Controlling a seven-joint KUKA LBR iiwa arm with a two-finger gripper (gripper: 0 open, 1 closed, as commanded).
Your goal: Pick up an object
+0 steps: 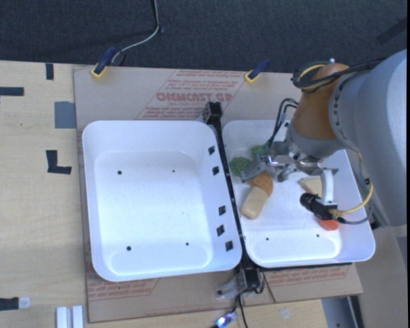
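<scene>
My gripper (279,164) is low over the back of the right bin (287,251), reached in from the right under the orange wrist band. Just below and left of it lies a tan cone-like object (257,195), brown at its upper end, pale at its lower end. A green leafy object (243,162) lies left of the gripper by the divider. A pale yellow block (311,184) rests to the right under the wrist, and a small red-orange piece (330,225) lies near the bin's right side. Nothing shows held between the fingers.
The left bin (109,183) sits beside the right one, split off by a black-clipped divider (222,183). Both bins rest on a cardboard sheet (184,94) clamped at the back. The arm's grey body covers the right bin's far right corner.
</scene>
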